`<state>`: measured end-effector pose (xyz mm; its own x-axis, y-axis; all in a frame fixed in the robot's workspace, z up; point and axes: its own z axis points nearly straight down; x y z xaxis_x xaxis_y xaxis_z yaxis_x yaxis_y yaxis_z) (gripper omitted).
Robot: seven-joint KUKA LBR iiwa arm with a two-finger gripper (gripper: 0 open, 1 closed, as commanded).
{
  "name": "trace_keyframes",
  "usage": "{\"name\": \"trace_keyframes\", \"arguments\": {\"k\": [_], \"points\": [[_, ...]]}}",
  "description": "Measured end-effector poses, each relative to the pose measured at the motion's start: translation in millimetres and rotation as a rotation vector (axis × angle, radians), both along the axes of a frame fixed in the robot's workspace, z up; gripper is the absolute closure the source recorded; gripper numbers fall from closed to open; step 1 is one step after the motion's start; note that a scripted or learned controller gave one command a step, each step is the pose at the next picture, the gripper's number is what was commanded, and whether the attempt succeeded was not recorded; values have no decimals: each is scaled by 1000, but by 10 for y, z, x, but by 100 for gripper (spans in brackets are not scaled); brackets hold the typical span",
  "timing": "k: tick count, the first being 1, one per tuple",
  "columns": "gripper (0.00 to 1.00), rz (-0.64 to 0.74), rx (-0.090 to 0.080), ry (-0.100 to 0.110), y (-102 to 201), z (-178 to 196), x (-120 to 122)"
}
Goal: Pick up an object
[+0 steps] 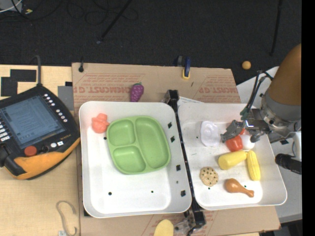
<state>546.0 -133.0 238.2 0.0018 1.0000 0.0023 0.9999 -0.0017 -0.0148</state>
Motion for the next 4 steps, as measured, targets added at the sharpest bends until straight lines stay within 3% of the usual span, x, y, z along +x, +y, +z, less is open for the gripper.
{"name": "trace_keyframes", "arguments": {"k": [1, 3, 4], "points": [[0, 2, -2, -14, -2, 70, 24], [0, 3, 0, -8, -33, -865, 40], [0, 5, -8, -31, 19, -1343, 42]]}}
